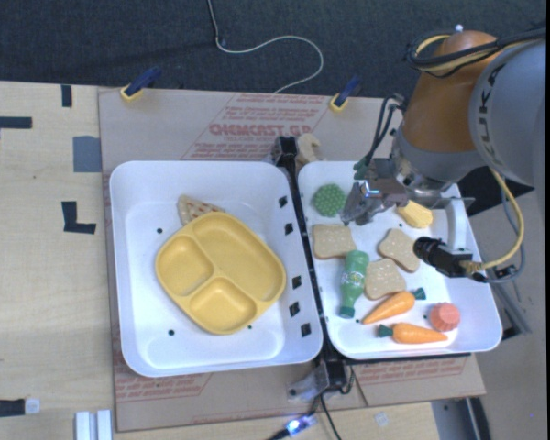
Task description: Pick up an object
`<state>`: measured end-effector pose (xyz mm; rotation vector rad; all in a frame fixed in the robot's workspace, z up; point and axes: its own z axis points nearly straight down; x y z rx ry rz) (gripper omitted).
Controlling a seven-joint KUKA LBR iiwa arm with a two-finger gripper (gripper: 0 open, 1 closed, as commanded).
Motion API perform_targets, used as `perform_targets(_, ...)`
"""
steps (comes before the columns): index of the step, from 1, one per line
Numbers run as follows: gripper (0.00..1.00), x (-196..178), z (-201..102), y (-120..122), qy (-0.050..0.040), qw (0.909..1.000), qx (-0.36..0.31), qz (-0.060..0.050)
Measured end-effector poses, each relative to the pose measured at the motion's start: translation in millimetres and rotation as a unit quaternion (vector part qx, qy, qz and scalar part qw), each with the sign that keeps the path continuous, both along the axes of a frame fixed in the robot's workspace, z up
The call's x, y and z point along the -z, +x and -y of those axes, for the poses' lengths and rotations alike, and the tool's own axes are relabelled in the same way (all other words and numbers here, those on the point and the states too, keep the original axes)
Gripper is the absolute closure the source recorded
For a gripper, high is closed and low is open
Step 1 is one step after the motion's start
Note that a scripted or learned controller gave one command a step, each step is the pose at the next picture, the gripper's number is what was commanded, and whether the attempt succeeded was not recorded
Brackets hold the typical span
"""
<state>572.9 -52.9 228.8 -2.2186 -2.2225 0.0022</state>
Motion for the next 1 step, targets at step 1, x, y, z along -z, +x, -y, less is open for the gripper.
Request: perform_targets(1,1.00,13.6,-1.7,-1.5,-0.0003,1.0000,0.000,-0.001)
